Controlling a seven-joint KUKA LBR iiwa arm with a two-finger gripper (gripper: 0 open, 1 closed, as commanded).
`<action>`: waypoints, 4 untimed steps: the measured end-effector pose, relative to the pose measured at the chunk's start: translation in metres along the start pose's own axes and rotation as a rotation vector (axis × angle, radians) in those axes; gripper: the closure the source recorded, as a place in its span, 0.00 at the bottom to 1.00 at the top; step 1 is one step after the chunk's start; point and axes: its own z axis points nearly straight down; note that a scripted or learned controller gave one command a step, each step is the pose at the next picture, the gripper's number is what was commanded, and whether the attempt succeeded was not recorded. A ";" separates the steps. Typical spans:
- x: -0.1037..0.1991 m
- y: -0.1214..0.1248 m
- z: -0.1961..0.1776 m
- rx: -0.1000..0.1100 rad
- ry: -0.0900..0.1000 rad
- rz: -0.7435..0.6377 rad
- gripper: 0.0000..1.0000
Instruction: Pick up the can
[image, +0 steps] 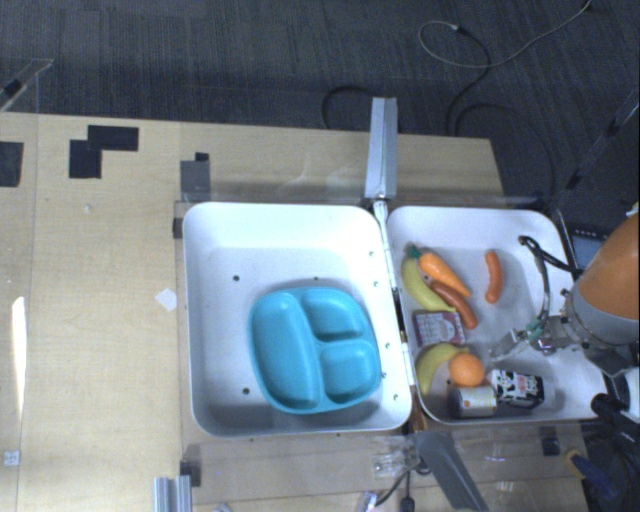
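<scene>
The can (500, 394) lies on its side at the front of the right bin (520, 225), with a silver end facing left and a black-and-white label. It touches an orange (465, 370) just behind it. My gripper (522, 338) hangs low over the right part of that bin, a little behind the can and to its right, below the orange-banded wrist (612, 272). Nothing shows in its grasp.
The right bin also holds a banana (420, 287), a carrot (442, 270), a sausage (492, 276), a small dark-red packet (437, 326) and a second banana (432, 362). A blue divided plate (315, 348) lies in the left bin (225, 300). A cable (540, 262) loops beside the gripper.
</scene>
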 end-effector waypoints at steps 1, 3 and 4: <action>-0.015 0.074 0.003 0.001 0.005 0.159 0.00; -0.010 0.062 0.003 0.004 0.008 0.313 0.00; -0.003 0.050 -0.025 0.009 0.004 0.349 0.00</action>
